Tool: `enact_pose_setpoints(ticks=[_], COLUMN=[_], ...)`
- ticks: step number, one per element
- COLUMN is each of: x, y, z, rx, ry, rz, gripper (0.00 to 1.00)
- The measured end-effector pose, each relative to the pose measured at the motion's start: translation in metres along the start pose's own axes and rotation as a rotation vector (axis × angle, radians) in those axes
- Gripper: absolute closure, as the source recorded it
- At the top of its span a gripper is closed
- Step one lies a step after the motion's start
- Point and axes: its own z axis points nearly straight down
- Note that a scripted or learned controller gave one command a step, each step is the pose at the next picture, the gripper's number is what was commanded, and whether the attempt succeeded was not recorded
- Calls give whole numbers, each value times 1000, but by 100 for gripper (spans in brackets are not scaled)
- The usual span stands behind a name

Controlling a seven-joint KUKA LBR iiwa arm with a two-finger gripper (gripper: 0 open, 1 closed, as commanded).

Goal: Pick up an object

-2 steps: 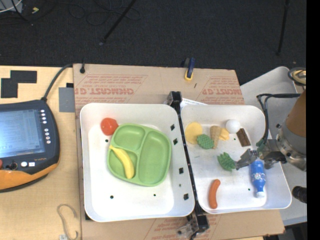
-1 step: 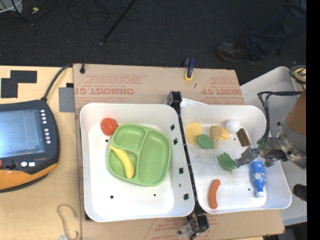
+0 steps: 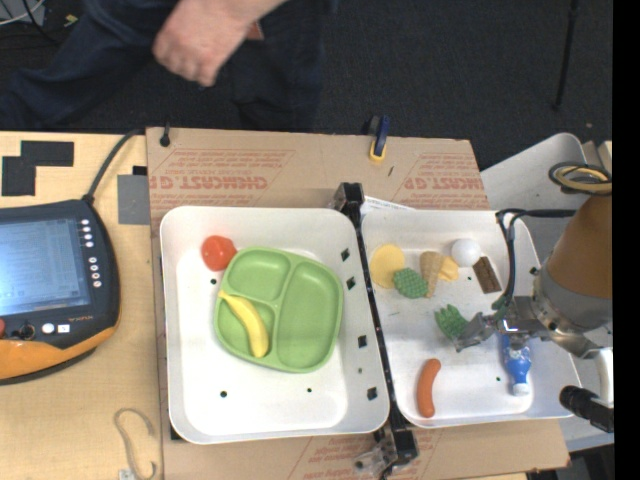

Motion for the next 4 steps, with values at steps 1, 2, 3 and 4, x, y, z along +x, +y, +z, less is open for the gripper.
enact_pose_setpoints(ticks=[1,2,3,4], x=[3,6,3,4], y=[0,0,1,-2], z=[43,69,57,15], rx=[-2,-5,-7,-9], ry=[0,-1,-2,-3], rz=[-1,-1,7,3], gripper=[0,0,100,100])
